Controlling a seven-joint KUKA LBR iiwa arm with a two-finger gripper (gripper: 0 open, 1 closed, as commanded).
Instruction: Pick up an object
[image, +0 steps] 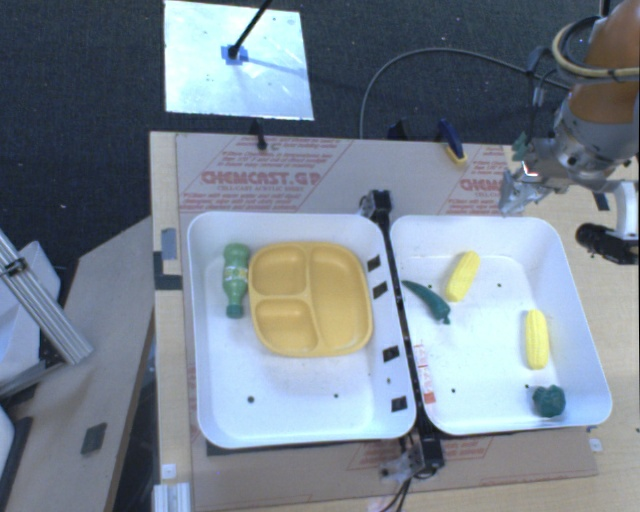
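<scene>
The right bin (575, 300) holds two yellow corn cobs, one near its middle (461, 275) and one by the right wall (537, 338). A dark green pepper (428, 299) lies left of the first cob, and a dark green broccoli piece (548, 401) sits in the near right corner. In the left bin (215, 400) a yellow divided plate (308, 298) lies beside a green bottle (235, 279). My gripper (517, 193) hangs over the far rim of the right bin, above and apart from all objects, with nothing visible in it.
A shiny metal sheet (238, 60) lies on the dark floor beyond the bench. A cable (430, 58) arcs across behind the bins. A blue clip (452, 140) rests on the board. An aluminium frame (35, 310) stands at the left.
</scene>
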